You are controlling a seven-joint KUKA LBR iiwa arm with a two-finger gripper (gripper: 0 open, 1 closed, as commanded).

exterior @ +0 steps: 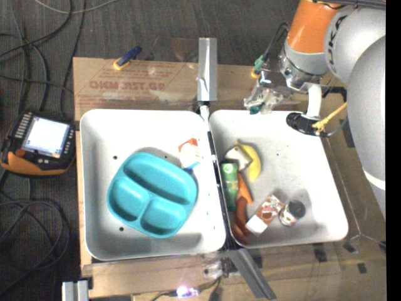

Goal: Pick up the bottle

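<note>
- Right bin (307, 168): shallow, white, taken here as the landmark for everything below.
- Gripper (264, 100): hanging over the far rim of the right bin, near its far-left corner, below the orange band of the arm (310, 27). Open or closed: cannot tell from this angle. Well apart from the bottle.
- Bottle (263, 214): small, white-capped, with a red-brown label, lying on its side on the floor of the right bin, toward the near edge and left of centre, cap end pointing to the near-left.
- Small round container (292, 211): just beside the bottle on its right, dark at the top, also in the near part of the right bin.
- Carrot (243, 200): orange, lying along the left wall of the right bin, its near end close to the bottle's cap.
- Green carton (229, 179): against the left wall of the right bin, about midway along it, touching the carrot.
- Banana (249, 159): yellow, curved, just beyond the carton, left of the right bin's centre.
- Left bin (100, 130): touching the right bin's left wall, side by side with it.
- Teal divided plate (153, 194): tilted in the middle of the left bin.
- Small red, white and blue item (190, 153): in the left bin, near the wall shared with the right bin.
- Handheld screen unit (41, 140): on the floor far to the left, beyond the left bin.
</note>
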